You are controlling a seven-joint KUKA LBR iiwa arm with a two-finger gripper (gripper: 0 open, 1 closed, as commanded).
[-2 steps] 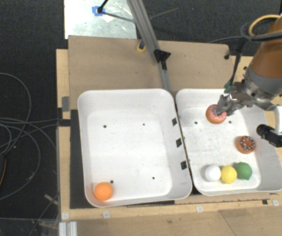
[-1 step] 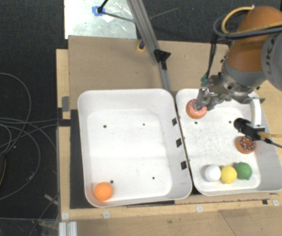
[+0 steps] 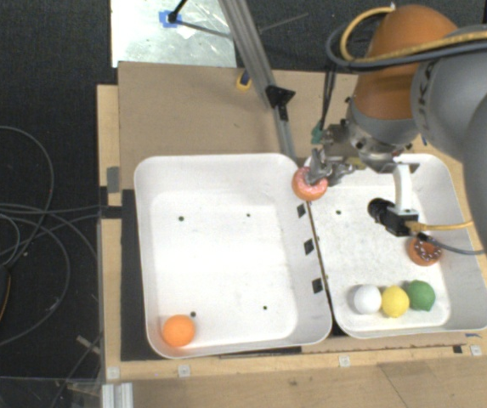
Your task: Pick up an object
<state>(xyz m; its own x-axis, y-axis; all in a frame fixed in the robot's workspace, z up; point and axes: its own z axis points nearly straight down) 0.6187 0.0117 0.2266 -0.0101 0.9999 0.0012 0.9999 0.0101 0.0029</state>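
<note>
Pink-frosted doughnut point(image 3: 310, 185), one, ring-shaped, at the far end of the seam between the two bins, over the rims where they meet. No long axis to a round ring; flat face tilted up toward the camera, hole partly hidden by the fingers. Pinched at its upper edge between the fingers of the gripper point(image 3: 320, 173), which closes on it from the right and above.

Directly behind, grey arm point(image 3: 472, 83) with orange band point(image 3: 400, 58), reaching in from the right, with yellow and black cables looped over the wrist.

In the right bin point(image 3: 472, 308): one chocolate-frosted doughnut point(image 3: 425, 251) lying flat near the right wall, and three balls in a touching row along the near wall, white ball point(image 3: 366, 299), yellow ball point(image 3: 394, 302), green ball point(image 3: 419, 296), left to right. Black fitting point(image 3: 389, 213) hanging from the wrist above the bin floor, between the held doughnut and the chocolate one.

In the left bin point(image 3: 154, 228): one orange ball point(image 3: 178, 331), alone in the near left corner, well apart from everything else.

Two bins, two doughnuts, four balls in all.
</note>
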